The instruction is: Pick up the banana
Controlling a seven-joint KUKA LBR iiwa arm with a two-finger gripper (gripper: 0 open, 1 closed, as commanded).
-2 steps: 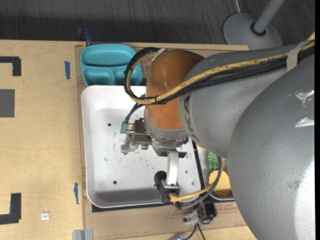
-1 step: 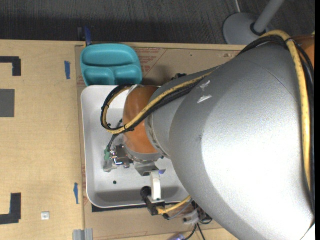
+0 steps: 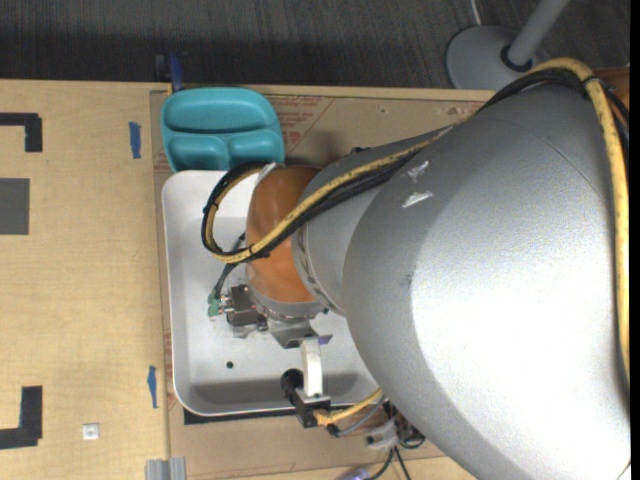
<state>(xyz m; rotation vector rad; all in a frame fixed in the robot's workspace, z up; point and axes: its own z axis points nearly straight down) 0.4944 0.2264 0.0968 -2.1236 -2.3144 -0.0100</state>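
arm (image 3: 470,268) over white bin (image 3: 190,268) | banana hidden | gripper hidden

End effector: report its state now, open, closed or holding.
End effector: cannot be told; it sits low over the white bin, with the arm's wrist covering it from above.

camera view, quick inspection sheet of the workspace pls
surface: white bin on a tan bench, much of it hidden by the arm
job's things: banana, nothing seen
clutter: teal moulded object at the bin's far end
grippers: gripper low in the bin; state cannot be told
cables: yellow and black cables looped along the arm
surroundings: blue tape marks, black marks on the bench, grey stand base on dark floor
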